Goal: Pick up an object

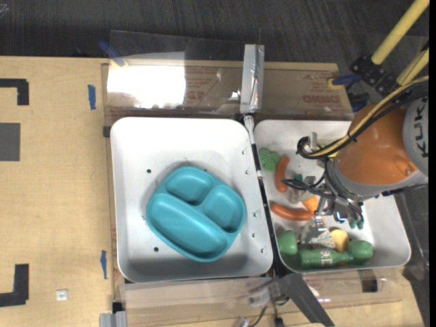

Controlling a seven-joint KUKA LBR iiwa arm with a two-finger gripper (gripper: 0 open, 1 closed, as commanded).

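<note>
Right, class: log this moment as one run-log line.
arm: over right bin | gripper: low among toys | green dumbbell: lying in bin | teal tray: left bin

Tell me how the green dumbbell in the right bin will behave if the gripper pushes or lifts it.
The green dumbbell looks like rigid moulded plastic, so probably stiff and light. Its rounded ends suggest that it may roll when nudged, though the bin wall beside it should stop it. Its glossy surface could slip between fingers; the narrower bar looks the safer place to grip. The gripper is just above it.

Dark grey carpet floor (170, 5) along top, tan wooden bench (48, 203) with black tape marks (17, 90), blue tape bits (91, 95)
</note>
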